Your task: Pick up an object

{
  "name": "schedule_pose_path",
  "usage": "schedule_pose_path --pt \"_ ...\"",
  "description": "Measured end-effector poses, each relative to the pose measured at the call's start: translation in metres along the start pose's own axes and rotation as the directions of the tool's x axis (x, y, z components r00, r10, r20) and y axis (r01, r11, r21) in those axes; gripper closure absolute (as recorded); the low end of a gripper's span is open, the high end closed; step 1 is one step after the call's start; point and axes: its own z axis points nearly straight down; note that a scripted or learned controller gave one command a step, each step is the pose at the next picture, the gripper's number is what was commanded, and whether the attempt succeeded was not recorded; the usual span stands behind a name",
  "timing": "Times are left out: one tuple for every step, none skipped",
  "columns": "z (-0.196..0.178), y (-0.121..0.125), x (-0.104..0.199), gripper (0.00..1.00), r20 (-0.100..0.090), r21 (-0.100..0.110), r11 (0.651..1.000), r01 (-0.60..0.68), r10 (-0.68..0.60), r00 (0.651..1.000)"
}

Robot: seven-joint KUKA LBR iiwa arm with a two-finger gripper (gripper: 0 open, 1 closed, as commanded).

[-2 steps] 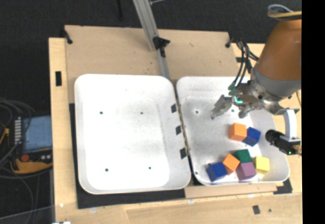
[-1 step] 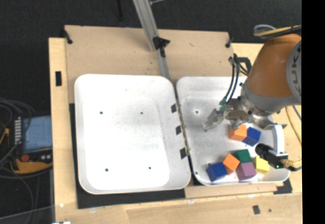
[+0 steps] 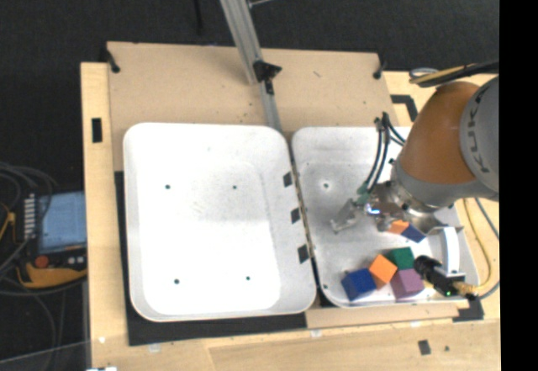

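Observation:
My gripper [image 3: 342,220] hangs over the middle of the right bin [image 3: 328,159], above bare white floor, with nothing seen in it. Several small blocks lie clustered in that bin's near right corner: a blue cube [image 3: 357,283], an orange cube [image 3: 384,268], a green cube [image 3: 403,257] and a purple cube [image 3: 408,283]. A small orange and blue piece [image 3: 408,231] lies just under the wrist, partly hidden by it. The blocks lie to the right of the gripper and nearer the front, apart from it.
The left bin [image 3: 210,218] sits beside the right one, joined by a ridge with black clips [image 3: 298,214]. A slanted metal pole [image 3: 239,20] rises behind the bins. The arm's orange band [image 3: 437,134] covers the right bin's far right side.

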Motion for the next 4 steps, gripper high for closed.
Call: schedule_pose_path --pt "0.045 -0.004 -0.009 0.0 0.0 -0.004 1.0 0.0 0.0 1.0" --pt "0.033 -0.001 -0.008 1.0 -0.003 -0.011 1.0 -0.005 0.005 1.0" --pt "-0.03 -0.001 -0.012 1.0 0.0 -0.014 1.0 0.006 -0.006 1.0" --pt "-0.08 -0.006 -0.019 1.0 0.0 -0.014 1.0 0.007 -0.007 1.0"
